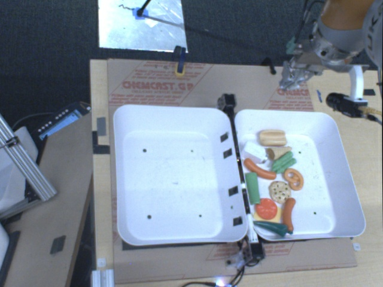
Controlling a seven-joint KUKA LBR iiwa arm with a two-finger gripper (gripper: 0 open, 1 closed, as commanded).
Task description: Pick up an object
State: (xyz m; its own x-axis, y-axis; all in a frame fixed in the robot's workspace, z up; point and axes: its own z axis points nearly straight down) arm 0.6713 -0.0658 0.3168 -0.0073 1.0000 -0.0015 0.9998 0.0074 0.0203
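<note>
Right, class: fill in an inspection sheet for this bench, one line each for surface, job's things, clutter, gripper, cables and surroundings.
Surface: bench bearing a printed cardboard sheet under two white bins.
Job's things: toy foods clustered in the right bin, toward its left side: bread roll, pretzel, cookie, tomato, sausages, green vegetables.
Clutter: left bin holds nothing seen.
Gripper: gripper hangs beyond the right bin's far rim, holding nothing seen.
Cables: black cable crossing the dark floor; wires at the near edge.
Surroundings: shiny sheet, metal frame at left.

Dark carpet floor (48, 40), pale wooden bench (371, 160)
</note>
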